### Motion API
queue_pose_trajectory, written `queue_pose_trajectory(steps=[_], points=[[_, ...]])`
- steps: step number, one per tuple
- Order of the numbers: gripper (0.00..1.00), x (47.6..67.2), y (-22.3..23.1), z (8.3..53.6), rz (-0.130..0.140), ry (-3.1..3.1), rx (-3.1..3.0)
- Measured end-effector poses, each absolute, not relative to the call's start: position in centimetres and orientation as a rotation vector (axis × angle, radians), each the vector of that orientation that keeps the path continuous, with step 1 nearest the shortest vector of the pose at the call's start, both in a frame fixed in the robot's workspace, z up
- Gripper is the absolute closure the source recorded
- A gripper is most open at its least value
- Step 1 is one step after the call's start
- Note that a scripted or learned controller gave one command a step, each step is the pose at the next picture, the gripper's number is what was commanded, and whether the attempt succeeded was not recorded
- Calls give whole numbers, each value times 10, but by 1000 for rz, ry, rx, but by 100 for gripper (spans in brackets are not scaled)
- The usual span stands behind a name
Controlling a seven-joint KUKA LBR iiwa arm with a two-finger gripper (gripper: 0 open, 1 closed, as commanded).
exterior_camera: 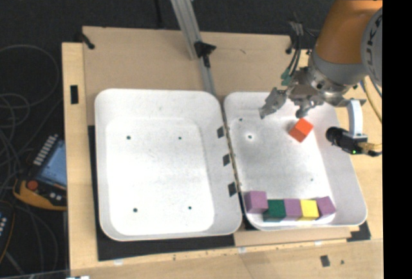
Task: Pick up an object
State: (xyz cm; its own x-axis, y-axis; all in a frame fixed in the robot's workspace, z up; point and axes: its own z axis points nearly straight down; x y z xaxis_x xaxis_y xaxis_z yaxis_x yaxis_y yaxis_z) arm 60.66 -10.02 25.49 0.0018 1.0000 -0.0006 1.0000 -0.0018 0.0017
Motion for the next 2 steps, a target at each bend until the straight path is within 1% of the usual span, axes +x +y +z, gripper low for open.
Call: queue_pose_trajectory(steps=[1,2], points=[[0,581,-158,291,1,2211,2222],[0,557,-188,163,-9,2222,2228]])
